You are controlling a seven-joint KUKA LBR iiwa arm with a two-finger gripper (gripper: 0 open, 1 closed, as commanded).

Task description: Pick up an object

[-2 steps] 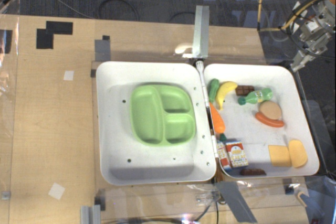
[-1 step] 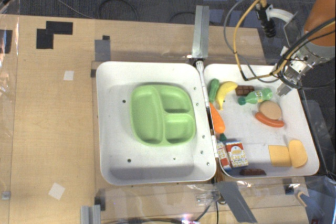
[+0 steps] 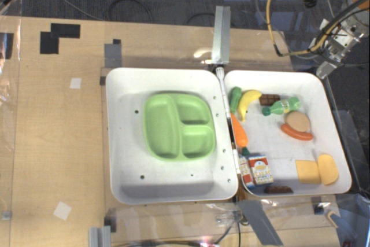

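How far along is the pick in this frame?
Nothing looks done: the banana, carrot and other items all lie in the right bin. The gripper sits beyond the bin's far right corner, carrying nothing visible. Approach, grasp and lift remain.

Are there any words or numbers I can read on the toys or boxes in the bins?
No text here can be read.
Small red and white carton in the right white bin: it has a printed front, but the print is too small and blurred to read.
Green sectioned plastic plate in the left white bin: no marking on it.
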